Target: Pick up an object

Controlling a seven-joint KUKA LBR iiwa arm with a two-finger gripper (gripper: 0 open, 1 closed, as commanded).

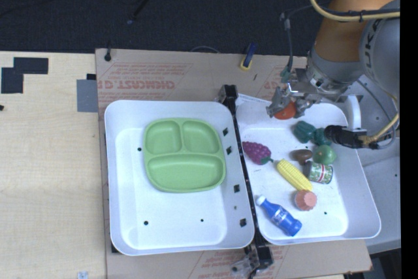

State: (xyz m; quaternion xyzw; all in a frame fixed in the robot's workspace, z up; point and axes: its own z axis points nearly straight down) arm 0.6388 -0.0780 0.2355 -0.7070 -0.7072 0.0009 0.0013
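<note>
End effector (285, 108) gripping red object (286, 113)

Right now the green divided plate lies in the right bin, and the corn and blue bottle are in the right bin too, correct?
Not quite. The camera view shows the green divided plate in the left bin. The corn and blue bottle are in the right bin, as you said.

A single fixed camera looks down at a slant on the bench, taking in 2 white bins, left bin (124, 206) and right bin (356, 206), side by side from moderate height.
</note>
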